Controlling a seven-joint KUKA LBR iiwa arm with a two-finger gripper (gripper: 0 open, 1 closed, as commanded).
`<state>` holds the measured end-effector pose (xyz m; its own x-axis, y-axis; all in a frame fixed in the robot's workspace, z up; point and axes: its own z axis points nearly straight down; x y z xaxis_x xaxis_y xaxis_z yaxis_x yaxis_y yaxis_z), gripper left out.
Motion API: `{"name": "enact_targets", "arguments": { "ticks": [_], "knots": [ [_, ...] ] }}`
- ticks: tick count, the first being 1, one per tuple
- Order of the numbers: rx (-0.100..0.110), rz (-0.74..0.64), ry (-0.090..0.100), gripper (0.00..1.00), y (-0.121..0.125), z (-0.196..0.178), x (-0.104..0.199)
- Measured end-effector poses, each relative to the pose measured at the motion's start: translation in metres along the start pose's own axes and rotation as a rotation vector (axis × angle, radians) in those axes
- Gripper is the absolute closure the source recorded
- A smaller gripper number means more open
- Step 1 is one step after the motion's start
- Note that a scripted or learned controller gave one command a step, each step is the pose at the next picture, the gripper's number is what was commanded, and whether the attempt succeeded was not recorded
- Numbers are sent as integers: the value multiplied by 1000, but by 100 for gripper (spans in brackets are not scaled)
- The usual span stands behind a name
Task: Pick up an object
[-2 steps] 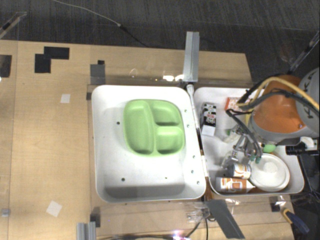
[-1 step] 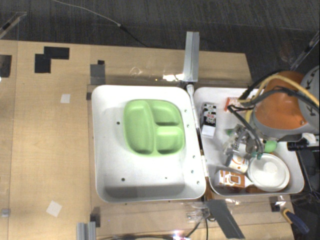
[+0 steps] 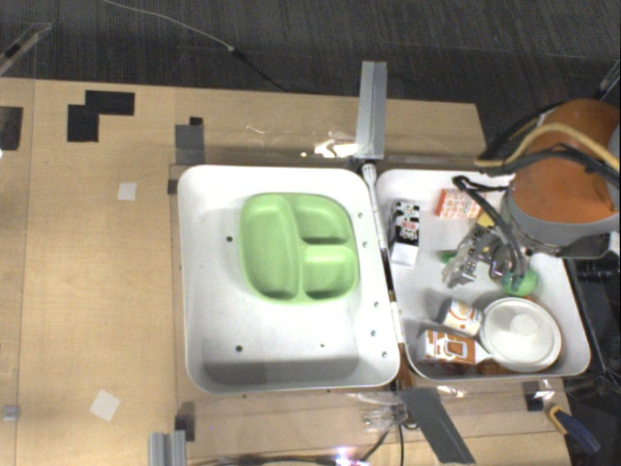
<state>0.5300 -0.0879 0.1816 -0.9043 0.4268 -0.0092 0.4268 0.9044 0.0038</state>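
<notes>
Several small items crowded the right bin [image 3: 582,352], gripper [image 3: 473,258] hung low among them, probably to grasp one, jaw state impossible to tell.

Setting: robotics lab, test cell. Evidence: light wooden bench [image 3: 87,289] with black square markers [image 3: 97,113] and small pale tape squares stuck on its surface; two shallow white bins [image 3: 223,357] fixed side by side, held by grey metal brackets [image 3: 373,105] at the edges. Grey industrial arm with orange band [image 3: 568,178] reaches in from the right. Thin cable [image 3: 146,13] trails over dark carpet [image 3: 291,17] behind the bench.
</notes>
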Motion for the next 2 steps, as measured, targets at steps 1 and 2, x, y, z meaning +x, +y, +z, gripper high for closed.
{"name": "enact_targets", "arguments": {
  "ticks": [1,2],
  "knots": [
    [2,-73,4,100,9,-15,-78],
    [1,-78,0,100,12,-24,-80]
  ]
}}
